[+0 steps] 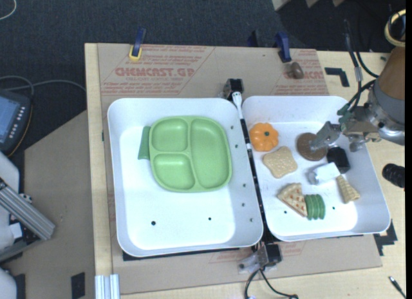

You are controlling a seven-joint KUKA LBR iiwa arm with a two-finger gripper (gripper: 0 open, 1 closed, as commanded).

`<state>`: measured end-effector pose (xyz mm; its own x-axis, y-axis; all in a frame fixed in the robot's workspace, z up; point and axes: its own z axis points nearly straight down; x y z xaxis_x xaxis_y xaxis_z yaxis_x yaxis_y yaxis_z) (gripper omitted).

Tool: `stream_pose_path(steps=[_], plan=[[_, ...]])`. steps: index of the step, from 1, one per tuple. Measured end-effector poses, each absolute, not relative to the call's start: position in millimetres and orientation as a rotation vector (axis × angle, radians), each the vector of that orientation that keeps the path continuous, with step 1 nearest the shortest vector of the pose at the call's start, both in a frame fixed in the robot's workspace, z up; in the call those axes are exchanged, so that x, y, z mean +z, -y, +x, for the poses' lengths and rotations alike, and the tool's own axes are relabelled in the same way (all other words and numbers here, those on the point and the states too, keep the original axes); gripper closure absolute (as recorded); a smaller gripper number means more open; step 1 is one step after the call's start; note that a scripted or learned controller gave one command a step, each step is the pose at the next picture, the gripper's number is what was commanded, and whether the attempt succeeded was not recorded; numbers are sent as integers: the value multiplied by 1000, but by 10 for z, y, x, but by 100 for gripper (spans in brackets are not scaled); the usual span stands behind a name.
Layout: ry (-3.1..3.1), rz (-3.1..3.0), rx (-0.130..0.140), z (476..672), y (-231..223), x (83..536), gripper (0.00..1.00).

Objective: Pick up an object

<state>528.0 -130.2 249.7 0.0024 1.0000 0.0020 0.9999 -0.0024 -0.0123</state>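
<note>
Front edge of the bench (180,66), nearest the lens: a black clip with a trailing cable (265,256) sits at the seam between the two bins. The bench top is a pale brown board printed in red, with a yellow clamp (136,48) and a blue clamp (282,45) on its far edge. Dark carpet (129,1) surrounds it, and an aluminium rail (26,212) lies at lower left.

The left bin (119,162) holds a green divided plate (190,153) with three compartments, lying flat.

Right bin (293,114), contents:
- orange pumpkin (264,136), near the dividing rim
- tan cracker (280,162), just below the pumpkin
- brown disc (309,147), mid-bin; it is round and flat, so it has no long axis
- waffle wedge (293,198), its point toward the upper left
- green ridged piece (315,206), touching the wedge's right side; its long axis runs up-down in the view
- tan stick (348,189), its long axis running upper left to lower right

The arm (393,91) enters from the right. The gripper (327,135) is over the right bin at the disc's right edge; contact is unclear. Whether it is open or closed cannot be told, and nothing is seen held in it.
</note>
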Motion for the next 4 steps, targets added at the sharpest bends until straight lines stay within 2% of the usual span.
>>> stream_pose_path(steps=[1, 3, 4], plan=[[2222, -2222, -1, 5304, 1300, 2560, 0], [2217, -2218, 3, 5279, 1255, 1704, 0], [2217, -2218, 3, 5178, 1226, 1214, 0]])
